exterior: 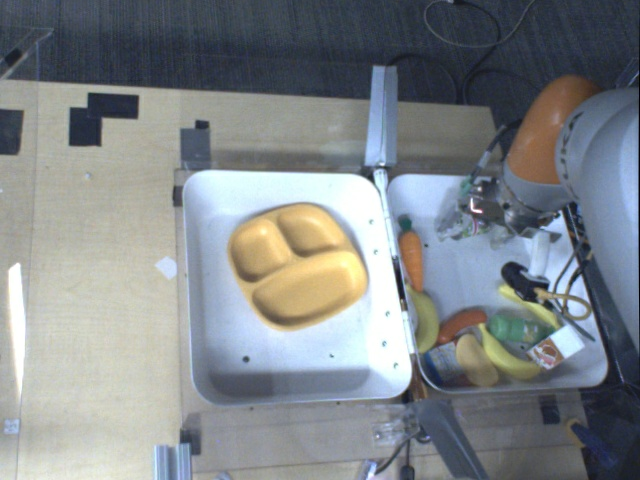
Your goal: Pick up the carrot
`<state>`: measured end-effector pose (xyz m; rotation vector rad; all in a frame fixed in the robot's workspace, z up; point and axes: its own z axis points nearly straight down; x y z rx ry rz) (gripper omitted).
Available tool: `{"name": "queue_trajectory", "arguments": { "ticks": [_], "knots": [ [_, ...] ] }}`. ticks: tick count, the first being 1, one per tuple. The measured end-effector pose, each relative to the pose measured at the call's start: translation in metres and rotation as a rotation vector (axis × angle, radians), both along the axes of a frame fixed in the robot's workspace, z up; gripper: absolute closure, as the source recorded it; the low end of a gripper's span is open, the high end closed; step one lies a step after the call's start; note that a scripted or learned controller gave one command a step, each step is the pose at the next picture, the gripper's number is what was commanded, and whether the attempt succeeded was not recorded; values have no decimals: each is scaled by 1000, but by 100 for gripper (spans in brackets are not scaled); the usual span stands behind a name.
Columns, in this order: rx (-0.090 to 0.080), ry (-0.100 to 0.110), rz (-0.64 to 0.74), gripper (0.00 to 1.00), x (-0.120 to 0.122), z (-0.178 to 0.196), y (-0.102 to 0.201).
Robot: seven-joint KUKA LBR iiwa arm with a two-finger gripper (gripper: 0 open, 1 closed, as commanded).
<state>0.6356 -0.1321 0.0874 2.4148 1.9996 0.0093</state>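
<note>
Right bin (590, 373) — arm (560, 148) overhead

The carrot (411, 256) — orange, green-topped — lies lengthwise against the right bin's left wall, leafy end toward the far side.

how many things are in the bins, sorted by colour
Yellow: 4 - sectioned plate in the left bin, 3 banana-like pieces
Orange: 1 - carrot
Red: 1 - long red item
Green: 1 - bottle-like item
Other bits in that corner pile are too jumbled to sort.
Total: 7 clear
</note>
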Motion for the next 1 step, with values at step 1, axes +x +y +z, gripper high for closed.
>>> {"name": "queue_trajectory", "arguments": {
  "ticks": [1],
  "knots": [
    [0, 0, 135, 0, 36, 0, 49]
  ]
}}
